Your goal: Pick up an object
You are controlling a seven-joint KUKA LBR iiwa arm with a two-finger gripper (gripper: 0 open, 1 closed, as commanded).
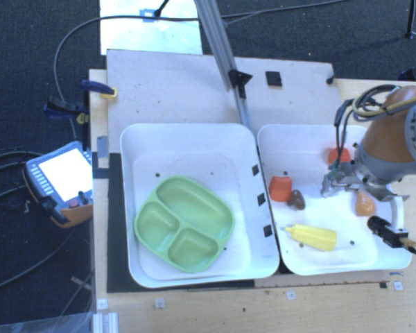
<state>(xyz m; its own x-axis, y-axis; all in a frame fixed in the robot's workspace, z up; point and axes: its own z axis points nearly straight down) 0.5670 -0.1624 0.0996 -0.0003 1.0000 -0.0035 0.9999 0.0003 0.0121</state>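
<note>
Hand (pixel 331 186) hangs low in the right bin (pixel 312 263) near its right edge, can't tell its state. Closest grab: orange block (pixel 364 204) just right of it.

No legible text, labels, brands or numbers anywhere in the camera view. The handheld control unit (pixel 59 182) at 9 o'clock has a lit screen, washed out white; nothing on it can be read. Small tags along the bench edge (pixel 194 297) at 6 o'clock are too small to read.
</note>
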